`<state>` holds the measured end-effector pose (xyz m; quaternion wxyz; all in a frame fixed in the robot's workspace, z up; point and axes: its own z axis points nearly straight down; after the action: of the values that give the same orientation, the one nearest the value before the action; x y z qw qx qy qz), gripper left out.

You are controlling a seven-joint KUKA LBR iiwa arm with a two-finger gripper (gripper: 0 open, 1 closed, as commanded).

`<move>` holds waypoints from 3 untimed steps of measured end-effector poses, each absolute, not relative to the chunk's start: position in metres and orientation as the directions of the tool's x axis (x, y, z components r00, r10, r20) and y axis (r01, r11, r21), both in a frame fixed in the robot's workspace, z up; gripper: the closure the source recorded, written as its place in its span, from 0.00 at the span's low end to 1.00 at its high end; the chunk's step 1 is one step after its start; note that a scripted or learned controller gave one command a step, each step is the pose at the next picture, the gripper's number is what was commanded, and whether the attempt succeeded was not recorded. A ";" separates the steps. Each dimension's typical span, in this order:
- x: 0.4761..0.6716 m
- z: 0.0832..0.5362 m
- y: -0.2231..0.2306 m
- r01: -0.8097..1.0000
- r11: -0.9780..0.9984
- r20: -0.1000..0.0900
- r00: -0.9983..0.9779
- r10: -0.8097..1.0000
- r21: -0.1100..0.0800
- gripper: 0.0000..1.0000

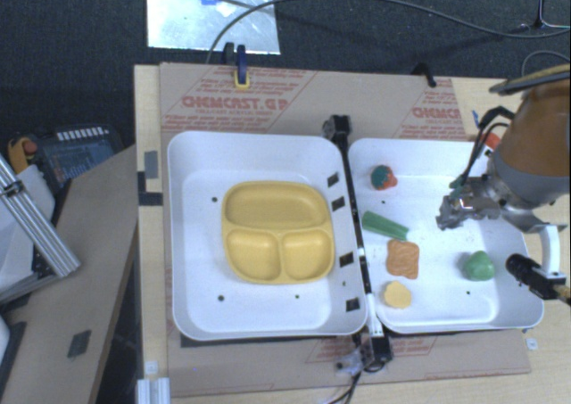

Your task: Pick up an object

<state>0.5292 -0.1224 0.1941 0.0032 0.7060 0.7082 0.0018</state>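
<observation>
**Gripper poised above the right bin, green piece nearest**

The gripper [453,211] hangs over the right bin [428,315] near its right edge; whether it is apart or together I cannot tell. The round green object [478,265] lies just beside it, toward the bin's front-right corner.

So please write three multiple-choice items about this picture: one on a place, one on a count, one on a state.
1. Where does the yellow plastic three-compartment tray lie?
A. left white bin
B. right white bin
C. on the cardboard

2. How many small toy food pieces lie in the right bin?
A. three
B. five
C. seven

3. The tray's compartments are:
A. holding food
B. bare
C. covered by a lid

Answers:
1 A: it sits mid-bin on the left.
2 B: red-and-green round piece, green stick, orange ridged piece, pale yellow disc, green lump.
3 B: plain yellow bottoms show.
</observation>
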 end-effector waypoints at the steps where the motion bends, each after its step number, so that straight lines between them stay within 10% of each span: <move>1: 0.531 0.248 -0.123 1.000 0.005 -0.002 -0.005 1.000 0.008 1.00; 3: 0.520 0.241 -0.012 1.000 0.010 0.002 -0.010 1.000 0.001 1.00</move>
<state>0.5197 -0.0124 0.2405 -0.0004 0.7035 0.7107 0.0013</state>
